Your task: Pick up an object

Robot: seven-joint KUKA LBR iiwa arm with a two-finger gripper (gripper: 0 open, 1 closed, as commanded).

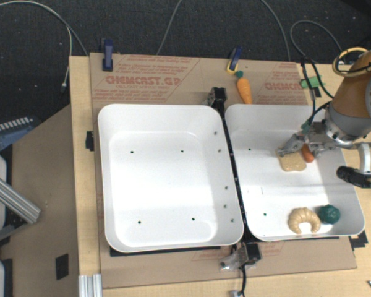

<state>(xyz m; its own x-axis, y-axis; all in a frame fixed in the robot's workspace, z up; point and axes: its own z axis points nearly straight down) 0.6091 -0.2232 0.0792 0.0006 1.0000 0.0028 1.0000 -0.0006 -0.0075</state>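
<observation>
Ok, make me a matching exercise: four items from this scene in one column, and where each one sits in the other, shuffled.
Items:
1. carrot
2. croissant
3. green ball
4. tan block

Places:
A. right bin, just under the gripper
B. on the cardboard, outside both bins, above the right bin's top edge
C. right bin, bottom right corner, right of the croissant
D. right bin, near the bottom edge, left of the green ball

Pairs: 1-B, 2-D, 3-C, 4-A
</observation>
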